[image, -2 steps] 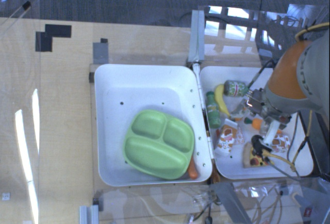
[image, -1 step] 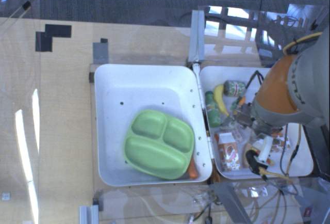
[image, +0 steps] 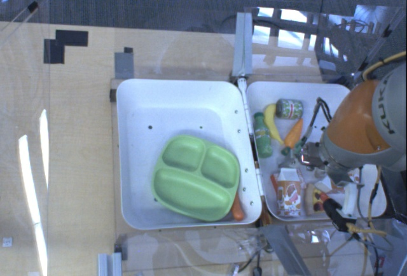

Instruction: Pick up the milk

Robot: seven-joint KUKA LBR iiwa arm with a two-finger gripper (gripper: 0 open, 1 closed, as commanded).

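The milk (image: 289, 193) is a small carton with a white top and an orange-brown print. It lies in the right bin (image: 257, 160) near the front edge. My gripper (image: 305, 155) hangs over the middle of that bin, just behind and to the right of the carton, under the grey wrist and orange band. Nothing shows in its grasp. The arm covers the right part of the bin.
The right bin also holds a banana (image: 272, 122), a green can (image: 289, 109), a green bottle (image: 261, 135), a carrot (image: 294, 133) and a brown packet (image: 315, 199). In the left bin (image: 159, 109) lies a green divided plate (image: 197, 177), with an orange item (image: 237, 208) beside it.
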